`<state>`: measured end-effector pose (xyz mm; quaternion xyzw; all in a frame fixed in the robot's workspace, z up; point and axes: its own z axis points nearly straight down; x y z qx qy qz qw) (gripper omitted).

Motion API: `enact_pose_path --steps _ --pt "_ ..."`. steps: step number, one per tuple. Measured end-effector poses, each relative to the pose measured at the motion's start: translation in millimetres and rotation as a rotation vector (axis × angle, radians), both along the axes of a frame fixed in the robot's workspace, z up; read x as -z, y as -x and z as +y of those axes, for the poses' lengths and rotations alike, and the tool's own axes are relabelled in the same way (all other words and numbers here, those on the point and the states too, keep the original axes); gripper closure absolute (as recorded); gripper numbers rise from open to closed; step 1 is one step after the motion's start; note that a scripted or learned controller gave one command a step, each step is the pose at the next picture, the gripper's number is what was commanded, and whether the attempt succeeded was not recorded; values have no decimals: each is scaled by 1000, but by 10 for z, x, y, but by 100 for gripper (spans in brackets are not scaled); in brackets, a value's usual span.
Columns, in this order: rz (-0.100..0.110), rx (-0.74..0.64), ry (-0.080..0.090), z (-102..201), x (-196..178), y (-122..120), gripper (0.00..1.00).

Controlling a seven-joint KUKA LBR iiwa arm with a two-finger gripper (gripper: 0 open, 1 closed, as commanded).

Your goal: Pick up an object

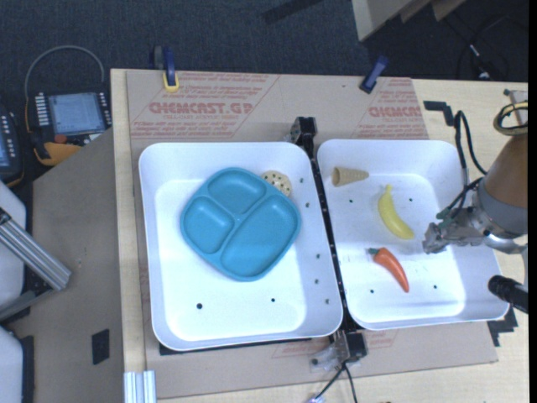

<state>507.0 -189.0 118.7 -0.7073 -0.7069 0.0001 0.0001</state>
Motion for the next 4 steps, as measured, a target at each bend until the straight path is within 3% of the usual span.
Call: enact_pose_path --steps 3,4 --pt "-4 -2 2 46 -1403 -97 100" --pt "1 -3 -1 599 -1377 -121 100"
